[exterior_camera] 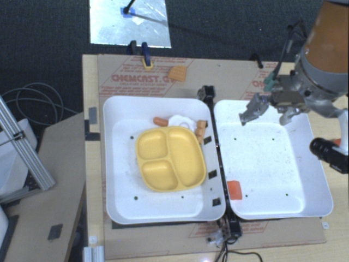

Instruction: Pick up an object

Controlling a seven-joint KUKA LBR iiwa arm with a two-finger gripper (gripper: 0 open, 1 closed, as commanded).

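While the arm point(327, 42) reaches in from the right, its gripper point(270, 111) hangs over the far edge of the right bin point(272, 201). The two fingers point(252, 112) are spread apart, and between them I see only the white bin floor, so the gripper holds nothing.

On the floor of this right bin lies one small orange block point(234, 189), near the front left corner and close to the wall that divides the two bins. It is well apart from the gripper.

On the left side, the left bin point(117, 201) carries a yellow divided plate point(170, 159) with three compartments, lying flat near the middle. Just behind the plate there is a small orange sausage-shaped piece point(160, 121), a white object point(181, 122) partly hidden by the plate rim, and a tan piece point(201, 128) close to the dividing wall. I cannot tell exactly what the white object is.

Both bins rest on a cardboard sheet point(142, 76) with red printing. On this sheet, behind the left bin, lies a tan wedge-like item point(177, 73). Further back, a shiny metal plate point(129, 14) lies on the dark floor.
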